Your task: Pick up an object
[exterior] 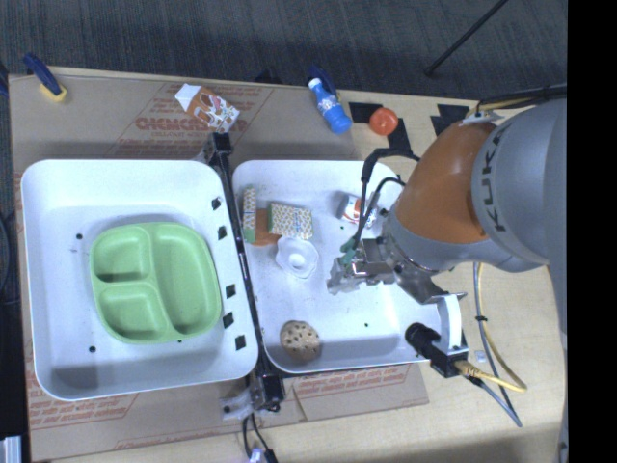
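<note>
Gripper [339,273]: low over the right bin [386,345], near its middle; whether it is open or closed cannot be told from this angle.
Cup [297,257]: clear plastic, just left of the gripper, apart from it.
Box [289,220]: patterned packet above the cup, beside an orange-and-green block [251,216] at the bin's left wall.
Ball [300,340]: tan, speckled, near the bin's front edge.
Arm [472,196]: grey with orange band, covering the bin's right side; a small red-and-white item [349,206] lies beside its edge.
Left bin [58,191]: holds a green divided tray [154,283].
Bench [116,99]: blue bottle [330,106], orange cap [384,121], small packet [207,108] behind the bins.
</note>
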